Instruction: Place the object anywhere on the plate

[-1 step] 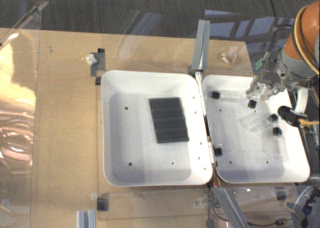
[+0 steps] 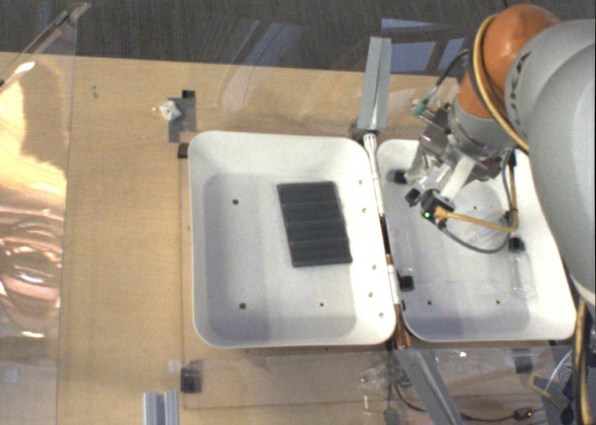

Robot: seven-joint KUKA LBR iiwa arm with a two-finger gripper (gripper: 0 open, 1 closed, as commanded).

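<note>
Looking down, we see the dark grey ribbed rectangular plate (image 2: 315, 224) lying flat in the left shallow white bin (image 2: 214, 311). Our two-finger gripper (image 2: 421, 198) hangs over the right white bin (image 2: 484, 321), well apart from that plate; whether it clasps anything we cannot tell.

A robotics lab: white bins (image 2: 214, 321) on a wooden bench (image 2: 112, 227).
</note>
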